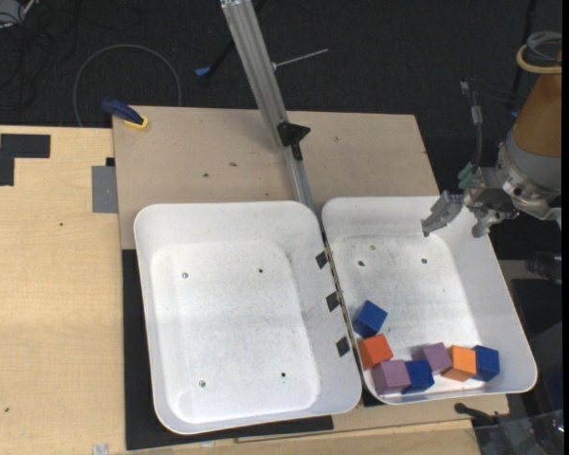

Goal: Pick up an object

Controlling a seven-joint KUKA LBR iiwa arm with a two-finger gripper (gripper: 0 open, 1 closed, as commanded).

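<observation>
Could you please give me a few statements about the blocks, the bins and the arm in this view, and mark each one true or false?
1. All the blocks lie in the right bin. True.
2. The end effector holds an orange block. False: it is over the far right part of the right bin with no block at it; both orange blocks lie on the bin floor.
3. The blocks are gathered along the near edge of the right bin. True.
4. A purple block sits in the left bin. False: it lies in the right bin, beside a blue block.
5. One blue block lies near the divider between the bins. True.
</observation>
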